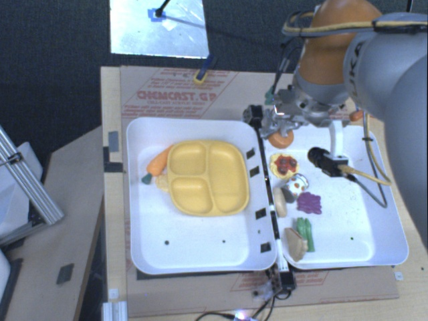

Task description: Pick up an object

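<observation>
The yellow tray point(204, 177) hides part of the carrot point(158, 161) beside it.

I see a pale yellow three-compartment plastic plate point(204, 177) and an orange toy carrot point(158, 161) in the white left bin point(144, 246), with a purple toy grape bunch point(309, 202) in the white right bin point(374, 243).

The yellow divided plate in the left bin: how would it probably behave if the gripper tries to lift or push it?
The yellow plate looks like rigid moulded plastic, so it would probably stay stiff. It lies flat and wide, so it would likely slide rather than tip. Its low rim may offer the only hold, which could slip.
</observation>
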